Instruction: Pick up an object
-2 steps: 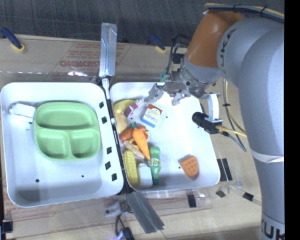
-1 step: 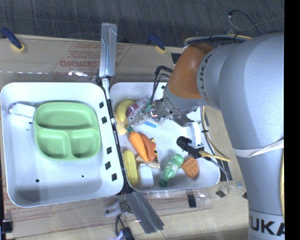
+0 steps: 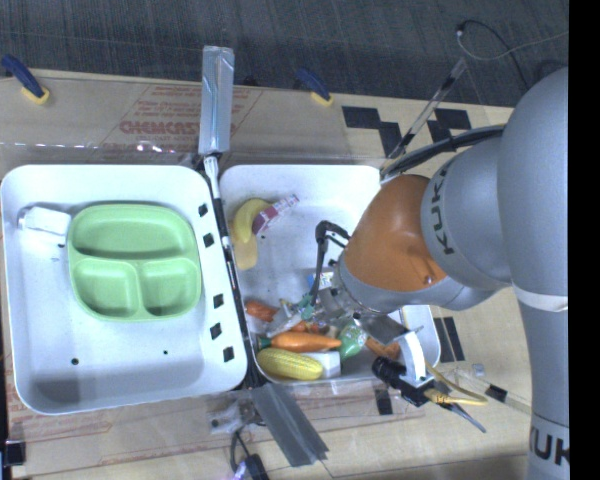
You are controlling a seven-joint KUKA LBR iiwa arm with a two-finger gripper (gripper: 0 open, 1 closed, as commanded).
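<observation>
End effector (image 3: 325, 303): low in the right bin (image 3: 290, 183), over the toy pile; finger state cannot be told.
Banana (image 3: 245, 230): upper left of that bin.
Carrot (image 3: 305, 342), corn (image 3: 288, 365): lower edge.
Green tray (image 3: 135, 260): left bin (image 3: 40, 368).

"KU" on arm (image 3: 500, 208); "CHEMCAS" on cardboard (image 3: 160, 118)

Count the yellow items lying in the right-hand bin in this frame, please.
2: a banana against the bin's left wall near the top, and a corn cob at the bottom edge below a carrot. The arm covers part of the pile, so more may be hidden.
</observation>
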